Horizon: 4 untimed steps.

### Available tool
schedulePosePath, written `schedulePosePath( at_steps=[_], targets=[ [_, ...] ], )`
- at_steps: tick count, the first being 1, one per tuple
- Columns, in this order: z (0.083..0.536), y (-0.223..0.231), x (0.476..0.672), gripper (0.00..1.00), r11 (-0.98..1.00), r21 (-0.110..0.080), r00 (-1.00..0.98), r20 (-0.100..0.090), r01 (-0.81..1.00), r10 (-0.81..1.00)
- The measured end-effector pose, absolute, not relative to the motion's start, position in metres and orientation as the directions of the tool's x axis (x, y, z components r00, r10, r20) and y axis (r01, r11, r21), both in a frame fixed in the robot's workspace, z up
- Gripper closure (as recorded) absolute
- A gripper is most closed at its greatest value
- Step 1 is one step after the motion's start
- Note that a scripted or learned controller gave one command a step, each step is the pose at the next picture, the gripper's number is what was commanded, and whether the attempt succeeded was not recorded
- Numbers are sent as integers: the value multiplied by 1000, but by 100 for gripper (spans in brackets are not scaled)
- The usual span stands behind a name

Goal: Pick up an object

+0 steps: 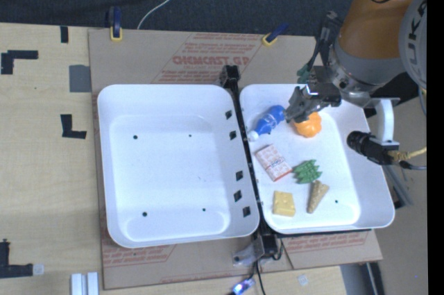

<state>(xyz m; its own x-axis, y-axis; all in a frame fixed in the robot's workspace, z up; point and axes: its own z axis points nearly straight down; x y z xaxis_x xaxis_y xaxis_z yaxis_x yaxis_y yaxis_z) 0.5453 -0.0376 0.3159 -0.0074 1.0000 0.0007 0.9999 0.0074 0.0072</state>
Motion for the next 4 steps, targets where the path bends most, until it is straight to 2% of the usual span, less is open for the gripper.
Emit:
schedulePosePath(
  at_steps=[1, 2, 3, 4],
  targets=[
    [338, 6, 539, 100, 6, 1, -6, 1, 1000, 1000],
    [398, 39, 531, 100, 6, 4, -6, 1, 1000, 1000],
    [432, 64, 556, 100, 3, 4, -3, 0, 1000, 1000],
    [440, 63, 555, 100, 2, -1, -2, -2, 1000, 1000]
  ],
)
